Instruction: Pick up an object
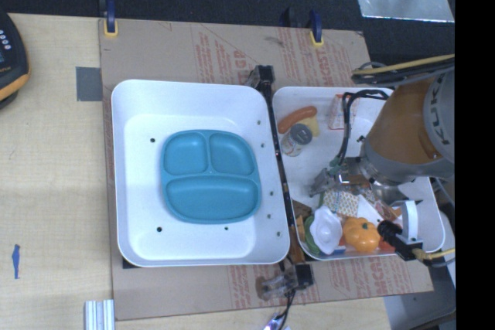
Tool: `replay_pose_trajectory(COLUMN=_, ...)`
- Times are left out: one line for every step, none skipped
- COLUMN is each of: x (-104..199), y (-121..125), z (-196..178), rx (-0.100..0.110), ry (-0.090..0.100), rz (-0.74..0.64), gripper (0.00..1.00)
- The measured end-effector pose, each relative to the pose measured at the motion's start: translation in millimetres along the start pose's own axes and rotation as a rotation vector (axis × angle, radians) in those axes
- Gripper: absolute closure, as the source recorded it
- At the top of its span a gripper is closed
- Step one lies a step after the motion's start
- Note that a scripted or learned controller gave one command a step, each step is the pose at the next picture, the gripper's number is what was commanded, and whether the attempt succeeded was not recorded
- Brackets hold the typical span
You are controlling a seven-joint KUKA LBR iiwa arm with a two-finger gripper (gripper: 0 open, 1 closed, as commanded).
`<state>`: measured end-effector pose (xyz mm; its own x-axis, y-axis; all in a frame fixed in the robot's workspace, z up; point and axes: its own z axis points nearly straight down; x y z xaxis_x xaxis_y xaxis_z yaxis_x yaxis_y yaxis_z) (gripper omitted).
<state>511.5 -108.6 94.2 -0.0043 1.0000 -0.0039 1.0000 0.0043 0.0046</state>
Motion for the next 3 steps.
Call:
replay_pose_trajectory(x=-4, y=68, z=2, rx=0.002, ry=0.003, rz=-0.001, gripper=0.0)
replay_pose_trajectory(x=14, y=135, z=4, rx=0.027, ry=0.01, rz=-0.008, gripper=0.0)
replay_pose_trajectory(x=12, y=132, z=-6, rx=0.034, ry=0.009, rz=-0.008, gripper=1.0)
